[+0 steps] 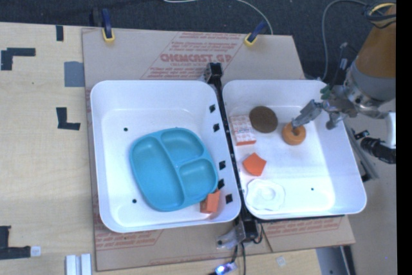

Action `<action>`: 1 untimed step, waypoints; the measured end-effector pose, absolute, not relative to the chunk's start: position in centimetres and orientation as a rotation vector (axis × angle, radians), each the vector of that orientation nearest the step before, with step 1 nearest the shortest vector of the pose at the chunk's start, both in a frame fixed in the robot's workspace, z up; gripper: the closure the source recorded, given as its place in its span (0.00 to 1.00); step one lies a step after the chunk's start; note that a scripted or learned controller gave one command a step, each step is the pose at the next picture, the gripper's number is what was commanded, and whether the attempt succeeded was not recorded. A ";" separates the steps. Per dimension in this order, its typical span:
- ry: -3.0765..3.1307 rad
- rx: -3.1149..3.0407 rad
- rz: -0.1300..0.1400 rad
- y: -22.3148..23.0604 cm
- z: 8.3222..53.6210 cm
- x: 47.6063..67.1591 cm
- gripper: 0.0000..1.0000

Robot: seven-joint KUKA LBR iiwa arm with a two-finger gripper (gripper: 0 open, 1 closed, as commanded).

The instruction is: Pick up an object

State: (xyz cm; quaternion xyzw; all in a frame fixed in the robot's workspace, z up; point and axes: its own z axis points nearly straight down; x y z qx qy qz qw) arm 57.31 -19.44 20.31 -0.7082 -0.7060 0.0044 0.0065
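In the right bin (341,164) lie a small orange ring-shaped piece (293,134), a brown round disc (263,118), an orange block (254,164), a white round lid (266,194) and a small printed packet (242,129). My gripper (317,119) hangs over the right bin's upper right part, just right of the orange ring. It is open, with its fingers spread; one finger (304,118) points down-left, its tip at the ring's upper edge. Nothing sits between the fingers.
The left bin (109,138) holds a blue divided plate (172,167) and a small orange block (210,202) at its lower right corner. A black divider edge (222,132) separates the bins. Cables run behind the bench.
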 end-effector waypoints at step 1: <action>-2.222 -2.219 0.002 -19.4 21.1 57.6 0.00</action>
